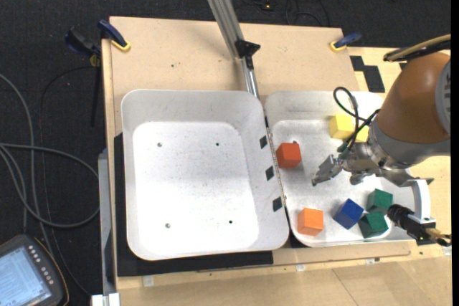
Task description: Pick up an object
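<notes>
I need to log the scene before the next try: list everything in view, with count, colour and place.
Red block: 1, red-orange, right bin, left part, near the divider.
Orange block: 1, orange, right bin, front left.
Blue block: 1, blue, right bin, front middle.
Green blocks: 2, dark green, right bin, front right, touching each other.
Yellow block: 1, yellow, right bin, back, partly behind the arm.
Right bin: 1, white, right half of the bench.
Left bin: 1, white, left half of the bench.
Clamps: 2, blue and yellow, back corners of the bench.
Bench: 1, tan board.
Arm: 1, orange band, over the right bin.
Gripper: 1, grey, above the right bin's middle, between the blocks, holding nothing.
</notes>
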